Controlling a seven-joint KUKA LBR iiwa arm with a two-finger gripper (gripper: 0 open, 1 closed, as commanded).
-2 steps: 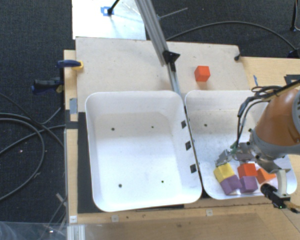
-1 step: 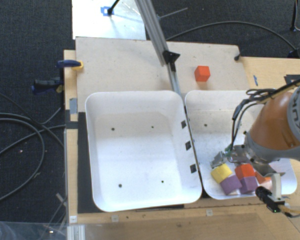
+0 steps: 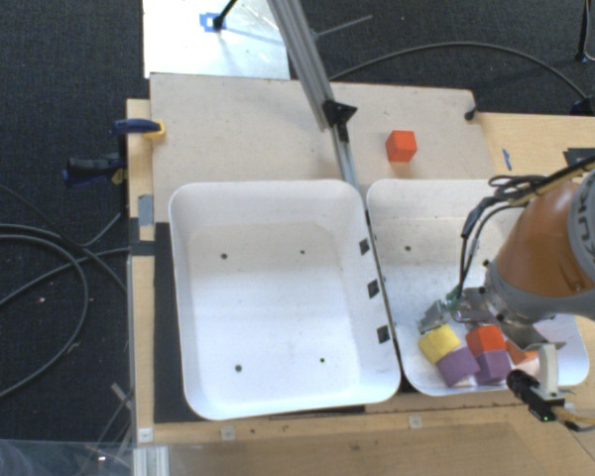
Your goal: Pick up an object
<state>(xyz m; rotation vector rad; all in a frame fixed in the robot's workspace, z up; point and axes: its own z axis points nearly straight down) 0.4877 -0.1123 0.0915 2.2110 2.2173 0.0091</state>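
Several small blocks lie bunched in the near corner of the right bin (image 3: 416, 226): a yellow one (image 3: 438, 344), two purple ones (image 3: 458, 366) (image 3: 494, 366) and an orange-red one (image 3: 488, 338). My gripper (image 3: 442, 312) hangs low over the bin floor, just above the yellow block and to the left of the orange-red one. The grey and orange wrist behind it hides part of the bin's right side. Nothing can be seen held in the gripper.
An orange cube (image 3: 402, 146) sits on the bench board behind the right bin. The left bin (image 3: 268, 206) stands beside it, sharing a middle wall. A slanted metal pole (image 3: 312, 62) crosses above the back. A blue and yellow clamp (image 3: 139, 127) grips the bench's left edge.
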